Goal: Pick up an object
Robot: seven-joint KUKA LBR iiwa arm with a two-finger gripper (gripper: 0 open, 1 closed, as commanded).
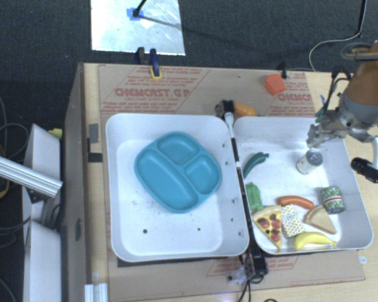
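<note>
Over the far right corner of the right bin (359, 234) hangs the gripper (321, 134), and whether it is open or closed cannot be told from this angle. Just beneath it lies a small silver can (310, 161), the likeliest target; a good pick means dropping straight down, centred, and closing across its narrow body. Farther near-side sit a green can (331, 199), sausage (295, 201), bread slice (319, 219), banana (314, 240), pizza slice (269, 223) and green pepper (256, 161). Left, the other bin (123, 231) carries a blue divided plate (177, 171).
</note>
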